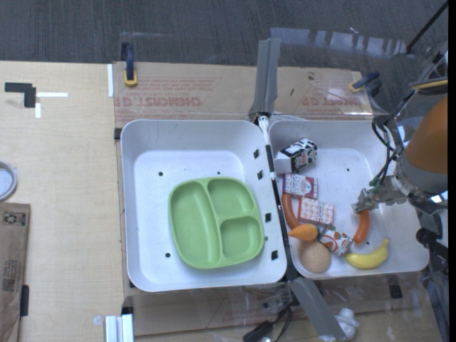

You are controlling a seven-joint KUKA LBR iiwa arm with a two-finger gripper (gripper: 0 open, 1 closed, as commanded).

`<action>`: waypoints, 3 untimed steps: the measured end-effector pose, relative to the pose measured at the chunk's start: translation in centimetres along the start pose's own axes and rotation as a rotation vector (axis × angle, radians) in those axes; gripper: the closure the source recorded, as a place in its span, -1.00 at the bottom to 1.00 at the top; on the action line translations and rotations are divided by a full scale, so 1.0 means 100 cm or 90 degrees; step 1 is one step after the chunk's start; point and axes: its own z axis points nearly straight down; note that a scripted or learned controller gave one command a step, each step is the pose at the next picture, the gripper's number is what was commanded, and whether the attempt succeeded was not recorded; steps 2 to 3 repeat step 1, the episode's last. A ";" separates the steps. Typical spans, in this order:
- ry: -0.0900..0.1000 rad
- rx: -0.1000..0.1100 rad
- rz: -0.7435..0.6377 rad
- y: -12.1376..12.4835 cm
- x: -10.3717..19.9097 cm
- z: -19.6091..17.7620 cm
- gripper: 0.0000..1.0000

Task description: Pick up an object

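We see a light wood bench [57, 162] under a dark grey floor strip along the top of the frame, with brown cardboard [185, 91] under two white bins at centre. Left bin [135, 191] holds one green divided plate [216, 221], lying flat, slightly rotated. Right bin [342, 137] is crowded: a black-and-white toy box [299, 153] upper left, two red-and-white cartons [300, 186] [316, 211] below it, a long orange sausage-like piece [288, 209] along the left wall, an orange carrot-like piece [305, 231], a small red-white pack [336, 242], a beige egg-shaped ball [315, 256] at the lower edge, a yellow banana [369, 256] at lower right, and a short red-orange piece [363, 226] just above the banana. A grey divider post [267, 77] stands between the bins at the back; blue-yellow clamps [129, 66] [363, 83] sit on the cardboard edge. The arm enters from the right of the frame, orange band [433, 137] visible. We see the gripper [368, 201] low in the right bin, right above the top end of the red-orange piece, apparently touching it. We cannot tell how its tips are set, and nothing is visibly held.
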 end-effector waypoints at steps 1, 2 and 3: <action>0.000 0.000 0.138 -0.008 0.048 -0.102 1.00; 0.000 0.000 0.138 -0.008 0.048 -0.102 1.00; 0.000 0.000 0.138 -0.008 0.048 -0.102 1.00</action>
